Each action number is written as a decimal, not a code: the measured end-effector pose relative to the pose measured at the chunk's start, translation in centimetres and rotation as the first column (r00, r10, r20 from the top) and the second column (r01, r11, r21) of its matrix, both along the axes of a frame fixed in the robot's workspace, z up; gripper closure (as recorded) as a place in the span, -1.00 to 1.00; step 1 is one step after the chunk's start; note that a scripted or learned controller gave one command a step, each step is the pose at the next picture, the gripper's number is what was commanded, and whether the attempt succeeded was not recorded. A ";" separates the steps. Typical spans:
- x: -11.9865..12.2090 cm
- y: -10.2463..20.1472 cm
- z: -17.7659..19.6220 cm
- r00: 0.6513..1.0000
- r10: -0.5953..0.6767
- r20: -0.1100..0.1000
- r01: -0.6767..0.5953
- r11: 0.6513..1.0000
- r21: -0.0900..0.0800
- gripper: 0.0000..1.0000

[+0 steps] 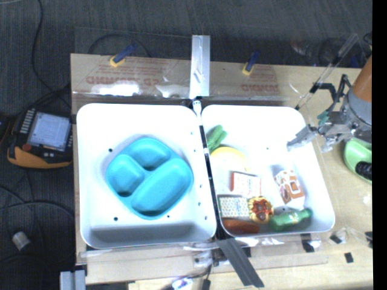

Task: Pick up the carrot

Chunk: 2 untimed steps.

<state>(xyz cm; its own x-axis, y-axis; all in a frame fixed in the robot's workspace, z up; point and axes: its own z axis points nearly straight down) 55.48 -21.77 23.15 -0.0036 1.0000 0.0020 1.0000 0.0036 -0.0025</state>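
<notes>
Carrot (239, 226): orange-red, elongated, lying along the near wall of the right bin (327, 205), partly under other items. It is well apart from the gripper, toward the camera and to the view's left of it, with nothing gripping it.

Gripper (300, 139): poised at the right bin's far right rim, pointing in over the bin. Whether it is spread or closed cannot be told. It holds nothing visible.

Nearest contents: white-and-orange packet (289, 186), then red-and-white box (245, 183), red-yellow item (261, 207) and checkered packet (231, 207), the last two just beside the carrot. Green item (291, 218) lies at the carrot's right end.

Further: yellow round object (227, 157) and green leafy piece (214, 136) by the divider.

Left bin (83, 162): blue divided tray (150, 175).
</notes>
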 end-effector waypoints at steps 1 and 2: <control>3.4 7.6 -2.6 0.988 0.157 0.000 -0.157 0.988 -0.002 -1.00; 5.5 12.1 -12.3 0.952 0.307 0.000 -0.307 0.952 -0.001 -1.00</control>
<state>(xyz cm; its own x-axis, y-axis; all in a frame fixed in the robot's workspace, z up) 60.96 -9.69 10.82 -0.3103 0.9507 0.0013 0.9506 0.3103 -0.0021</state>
